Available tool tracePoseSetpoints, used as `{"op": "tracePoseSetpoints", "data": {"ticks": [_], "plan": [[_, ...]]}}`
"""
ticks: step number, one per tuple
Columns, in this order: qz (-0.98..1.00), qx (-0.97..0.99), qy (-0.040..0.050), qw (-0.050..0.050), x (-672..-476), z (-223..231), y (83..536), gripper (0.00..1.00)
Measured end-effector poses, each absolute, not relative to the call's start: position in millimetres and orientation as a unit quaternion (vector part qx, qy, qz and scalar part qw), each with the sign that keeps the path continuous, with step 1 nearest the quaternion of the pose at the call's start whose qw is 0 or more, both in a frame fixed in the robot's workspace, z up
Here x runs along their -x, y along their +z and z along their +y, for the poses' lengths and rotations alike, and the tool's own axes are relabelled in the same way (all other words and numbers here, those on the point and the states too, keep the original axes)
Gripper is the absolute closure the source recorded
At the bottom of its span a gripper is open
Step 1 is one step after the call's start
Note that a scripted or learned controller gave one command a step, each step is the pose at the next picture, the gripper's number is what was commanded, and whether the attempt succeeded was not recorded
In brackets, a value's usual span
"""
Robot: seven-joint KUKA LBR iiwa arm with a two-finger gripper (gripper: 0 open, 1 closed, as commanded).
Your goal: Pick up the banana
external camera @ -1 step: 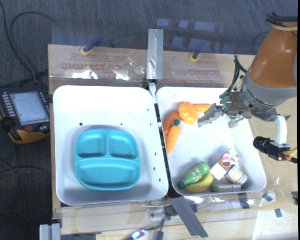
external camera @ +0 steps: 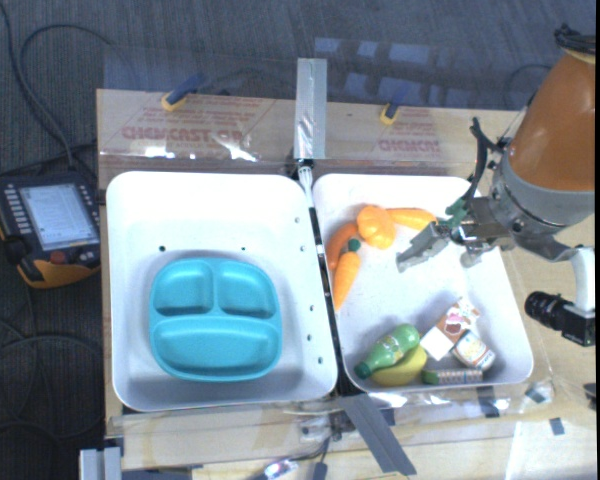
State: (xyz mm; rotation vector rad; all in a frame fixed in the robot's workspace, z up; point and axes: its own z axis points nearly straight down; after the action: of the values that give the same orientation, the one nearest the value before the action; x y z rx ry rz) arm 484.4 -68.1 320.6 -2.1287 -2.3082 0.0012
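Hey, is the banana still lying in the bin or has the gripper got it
In the bin. The banana lies at the right bin's front edge beside a green bottle; the gripper is apart from it, farther back.

— How many bins are counted on the bench?

— Two white bins are counted: a left bin [external camera: 130, 268] and a right bin [external camera: 500, 298].

— And what is counted inside them?

— One blue divided plate [external camera: 216, 316] is counted in the left bin. In the right bin, one banana [external camera: 405, 370], one green bottle [external camera: 388, 349], one carrot [external camera: 345, 268] and one orange pepper [external camera: 376, 225] are counted. Two small cartons [external camera: 464, 336] are made out (a third dark item beside them cannot be identified). One more orange piece [external camera: 412, 216] is seen by the pepper.

— Arms?

— One arm is counted, with one gripper [external camera: 443, 247].
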Motion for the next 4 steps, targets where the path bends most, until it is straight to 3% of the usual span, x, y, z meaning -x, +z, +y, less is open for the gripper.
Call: {"op": "tracePoseSetpoints", "data": {"ticks": [1,2,3,4], "plan": [[-0.698,0.716,0.0013,0.002,-482.8,-60,182,0.0],[-0.71,0.704,0.0011,0.002,-483.3,-2,183,0.0],[-0.764,0.646,0.0011,0.001,-551.8,20,276,0.0],[-0.749,0.663,0.0016,0.0,-506.2,-32,298,0.0]]}}
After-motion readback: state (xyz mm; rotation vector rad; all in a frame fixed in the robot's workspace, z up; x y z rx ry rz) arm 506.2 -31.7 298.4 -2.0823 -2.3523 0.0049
